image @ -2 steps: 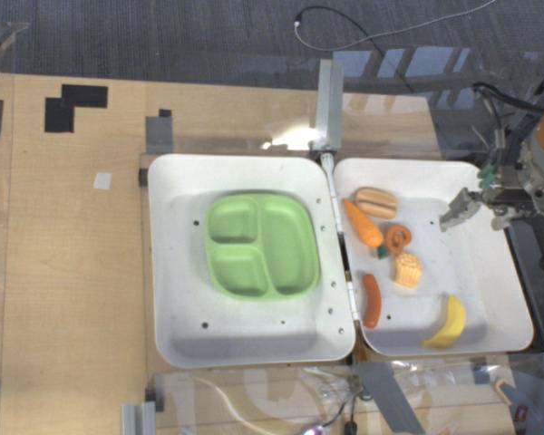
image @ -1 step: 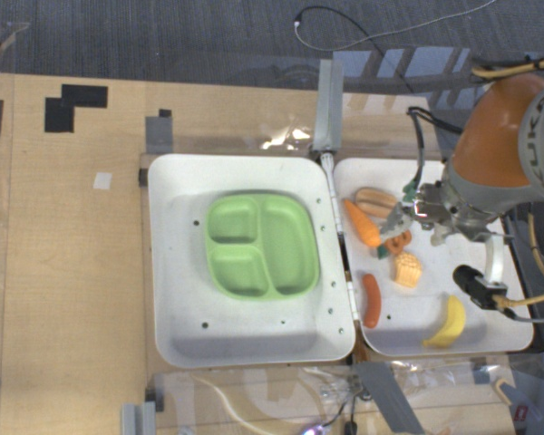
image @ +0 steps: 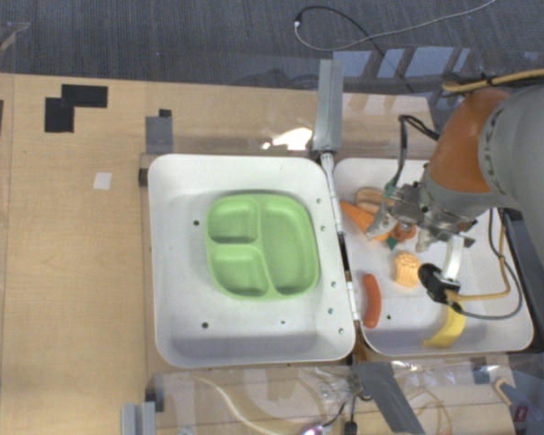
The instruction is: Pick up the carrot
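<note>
Starting on the left, the wooden tabletop has a few black tape shapes stuck near the top edge and a small pale square of tape a bit below them. Then comes the left white bin, and sitting in the middle of it is a lime green divided plate with three compartments, nothing in them as far as I can see.

A grey metal post stands at the back, right where the two bins meet.

The right white bin is where all the food is. The carrot lies near the bin's left wall toward the back, orange and pointing roughly at the left wall. Just behind it there's a tan bread-looking piece. Toward the front, a red sausage lies along the left wall, a yellow corn chunk sits mid-bin, and a banana rests near the front edge.

The hand is down just right of the carrot, with the thick end of the carrot right by it. I can't tell whether it's apart or together, too much clutter there. The grey arm with its orange band comes in from the right.
</note>
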